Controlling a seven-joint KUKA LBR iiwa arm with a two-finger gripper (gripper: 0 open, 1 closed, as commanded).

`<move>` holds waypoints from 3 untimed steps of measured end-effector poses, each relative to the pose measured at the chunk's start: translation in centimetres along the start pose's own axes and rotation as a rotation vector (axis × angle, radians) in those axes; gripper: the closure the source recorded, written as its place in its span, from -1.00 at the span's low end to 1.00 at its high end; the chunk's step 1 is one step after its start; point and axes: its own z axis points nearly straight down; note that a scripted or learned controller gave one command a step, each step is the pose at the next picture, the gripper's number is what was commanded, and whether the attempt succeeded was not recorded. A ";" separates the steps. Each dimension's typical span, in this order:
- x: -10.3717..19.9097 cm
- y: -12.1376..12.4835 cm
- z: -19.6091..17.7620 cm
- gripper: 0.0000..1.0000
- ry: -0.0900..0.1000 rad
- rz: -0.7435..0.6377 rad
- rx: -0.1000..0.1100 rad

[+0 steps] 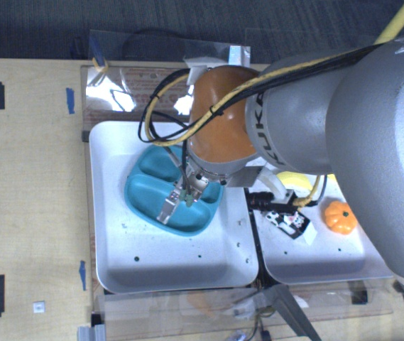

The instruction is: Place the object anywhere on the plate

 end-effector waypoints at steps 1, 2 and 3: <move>-1.0 7.6 -0.4 -1.00 -0.005 -0.142 -0.007; -1.2 7.6 -1.6 1.00 -0.008 -0.138 -0.013; -3.1 11.0 -4.0 1.00 -0.006 0.181 -0.009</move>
